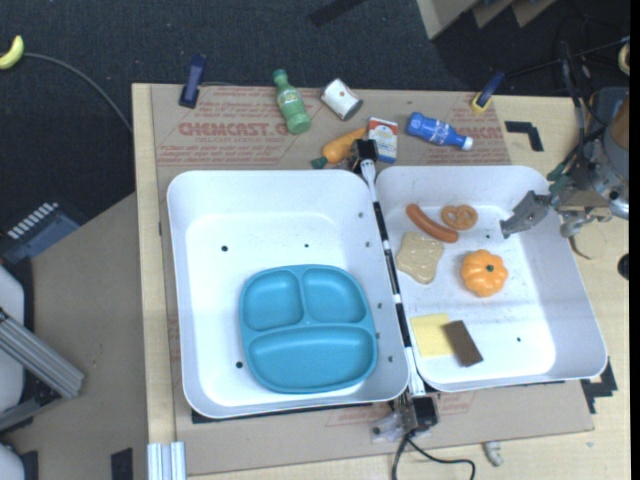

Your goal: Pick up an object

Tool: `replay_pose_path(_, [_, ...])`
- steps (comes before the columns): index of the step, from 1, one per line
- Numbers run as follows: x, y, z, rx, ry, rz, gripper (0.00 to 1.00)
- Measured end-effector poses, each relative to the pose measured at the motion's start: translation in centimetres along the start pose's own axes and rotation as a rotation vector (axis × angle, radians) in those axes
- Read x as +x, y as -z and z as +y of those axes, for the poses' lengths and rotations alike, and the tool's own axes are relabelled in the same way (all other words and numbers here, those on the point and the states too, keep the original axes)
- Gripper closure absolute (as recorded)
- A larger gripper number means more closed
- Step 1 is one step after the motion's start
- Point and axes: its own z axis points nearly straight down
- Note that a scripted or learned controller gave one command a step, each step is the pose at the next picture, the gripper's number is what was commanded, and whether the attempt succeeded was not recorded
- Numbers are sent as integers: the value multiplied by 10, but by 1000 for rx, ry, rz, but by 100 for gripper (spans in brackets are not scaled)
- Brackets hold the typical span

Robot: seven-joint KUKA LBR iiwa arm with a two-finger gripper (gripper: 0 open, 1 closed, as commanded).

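Camera view showed the right bin (560, 338) holding the likely picks: an orange pumpkin (484, 272) near its middle, a sausage (431, 222) and a pretzel (459, 215) toward the far wall, a slice of bread (420, 257) just beside the divider, and a yellow cheese square (431, 335) touching a brown bar (463, 342) toward the near edge. None of them was lifted; all lay flat on the bin floor. The pumpkin was round, ribbed and glossy, with a small stem on top, and stood apart from its neighbours, so it seemed the easiest to close on, though its curved sides could slip. The sausage lay slantwise with the pretzel just beside its upper end. The end effector (522, 215) hung over the bin's far right corner, its dark fingers pointing toward the pretzel, with nothing between them; whether they were apart or together could not be told at this angle. The step in hand looked like the approach, before any grasp. The next move would call for travelling left over a chosen item, descending, and closing squarely on it. The left bin (200, 218) carried a blue divided plate (306, 328), and on the counter (240, 128) beyond the bins lay a green bottle (292, 103) and a blue bottle (438, 131).
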Motion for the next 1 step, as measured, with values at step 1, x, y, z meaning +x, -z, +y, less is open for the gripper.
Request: replay_pose_path(1, [5,-102,1,4,0,1,0])
